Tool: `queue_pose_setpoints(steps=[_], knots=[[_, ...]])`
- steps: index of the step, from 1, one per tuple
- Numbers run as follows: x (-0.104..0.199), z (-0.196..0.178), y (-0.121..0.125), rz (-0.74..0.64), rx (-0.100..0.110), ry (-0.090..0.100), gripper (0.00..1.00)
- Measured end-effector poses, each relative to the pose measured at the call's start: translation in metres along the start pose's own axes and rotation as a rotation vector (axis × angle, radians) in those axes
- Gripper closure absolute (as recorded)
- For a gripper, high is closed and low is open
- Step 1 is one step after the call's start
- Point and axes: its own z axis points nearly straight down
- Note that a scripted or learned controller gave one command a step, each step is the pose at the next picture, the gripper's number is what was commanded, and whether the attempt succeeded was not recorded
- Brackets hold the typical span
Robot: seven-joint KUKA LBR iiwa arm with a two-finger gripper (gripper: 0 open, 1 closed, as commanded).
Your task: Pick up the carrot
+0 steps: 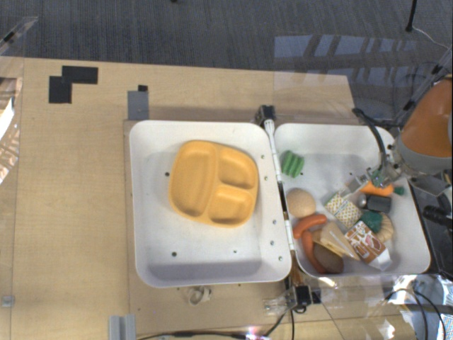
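Grasping looks to be the step in hand: the gripper (379, 178) is low in the right bin (333, 158), up and to the right of the tan egg-shaped piece (301, 202), and it sits right on top of the carrot (375, 188). The carrot is a small orange piece with a bit of green at its end, lying right of the egg and a little higher, near the bin's right wall. Whether the gripper is released, clenched or already grasping the carrot, I cannot tell; the 2 overlap and the detail is too small.

If the carrot is not yet caught, the next move calls for a clean close on it alone, since a dark block (377, 204) lies just below it and a small checked box (338, 205) sits between it and the egg. If it is caught, a straight lift clear of these neighbours is what is needed.

Below and right of the egg lies a carton (366, 241) with a red and white printed face; the print is too small to read. A reddish sausage (309, 225) lies just under the egg, and a green ridged piece (291, 163) lies above it. Left of the egg, in the left bin (152, 261), rests a yellow divided plate (212, 183) with no label that I can make out. No brand or word is legible anywhere.
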Motion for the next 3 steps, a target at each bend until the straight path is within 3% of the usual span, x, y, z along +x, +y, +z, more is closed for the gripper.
queue_pose_setpoints(steps=[1, 2, 3], knots=[[-0.001, 0.012, -0.01, 0.251, 0.023, 0.011, 0.0], [-0.003, -0.002, -0.006, 0.243, 0.015, 0.006, 1.0], [0.043, -0.076, 0.024, 0.338, 0.023, 0.013, 1.0]])
